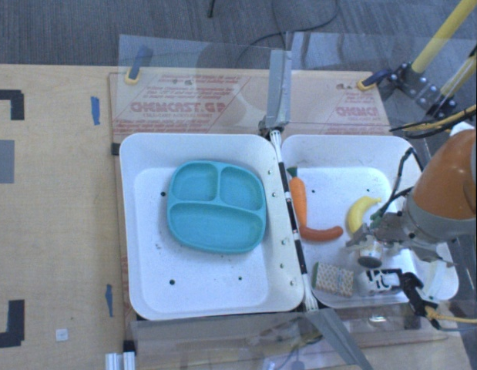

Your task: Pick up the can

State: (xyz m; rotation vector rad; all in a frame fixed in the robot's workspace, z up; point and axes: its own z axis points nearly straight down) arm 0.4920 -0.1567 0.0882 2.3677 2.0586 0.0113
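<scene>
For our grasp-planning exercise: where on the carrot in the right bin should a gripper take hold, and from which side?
Grip the carrot at mid-length, coming down from above and closing across its width. It lies flat along the bin's left wall, which likely blocks a side approach, and its lower end nears the sausage.

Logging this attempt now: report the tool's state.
Tool: low over the right bin, by the banana; open or closed cannot be told.
</scene>
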